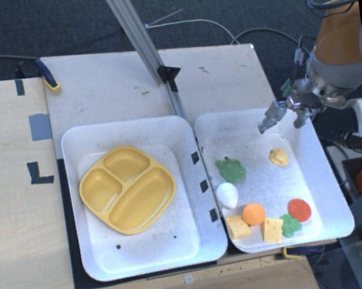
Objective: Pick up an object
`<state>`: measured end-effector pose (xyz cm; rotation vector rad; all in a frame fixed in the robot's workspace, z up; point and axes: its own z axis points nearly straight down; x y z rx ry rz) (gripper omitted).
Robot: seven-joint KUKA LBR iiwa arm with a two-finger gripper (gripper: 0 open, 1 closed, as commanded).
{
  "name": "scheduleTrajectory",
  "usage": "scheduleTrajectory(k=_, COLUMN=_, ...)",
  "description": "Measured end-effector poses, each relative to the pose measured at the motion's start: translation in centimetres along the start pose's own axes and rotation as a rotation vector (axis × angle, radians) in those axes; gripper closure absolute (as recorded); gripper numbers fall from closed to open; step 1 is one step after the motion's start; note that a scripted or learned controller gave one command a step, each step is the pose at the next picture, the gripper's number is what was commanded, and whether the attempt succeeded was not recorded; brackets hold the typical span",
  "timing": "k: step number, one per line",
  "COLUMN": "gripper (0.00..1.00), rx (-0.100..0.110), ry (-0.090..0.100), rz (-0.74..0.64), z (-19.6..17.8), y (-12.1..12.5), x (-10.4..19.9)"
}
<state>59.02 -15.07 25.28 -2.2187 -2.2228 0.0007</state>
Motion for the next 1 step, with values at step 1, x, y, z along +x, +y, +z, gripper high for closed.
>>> scheduleTrajectory(k=1, gripper=0.00, rx=0.011, ry=0.001, rz=0.006, z=10.91, y=-6.11, x=-3.32)
